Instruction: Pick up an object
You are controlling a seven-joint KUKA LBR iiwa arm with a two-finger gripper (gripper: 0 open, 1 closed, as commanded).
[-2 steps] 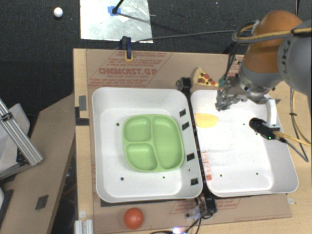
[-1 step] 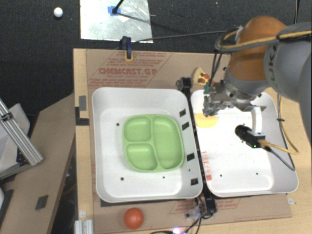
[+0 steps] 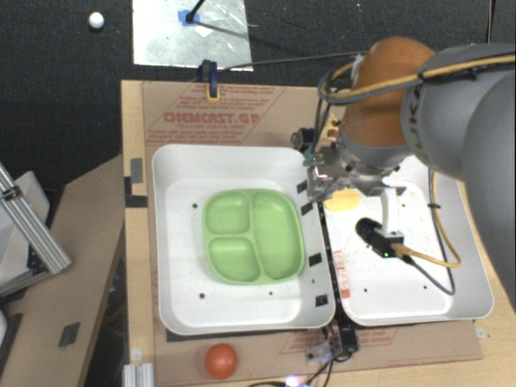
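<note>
A brown desk carries two white bins. The tool, its state impossible to tell, hangs low over the right bin, touching or just above a yellow object. The left bin holds a green divided plate.

We see a pale green tray in a white bin; an orange-red ball at the lower frame.

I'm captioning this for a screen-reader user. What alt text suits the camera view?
A grey robot arm reaches from the right over the right white bin, above a yellow object. The left white bin holds a green divided tray; an orange ball lies outside.
</note>
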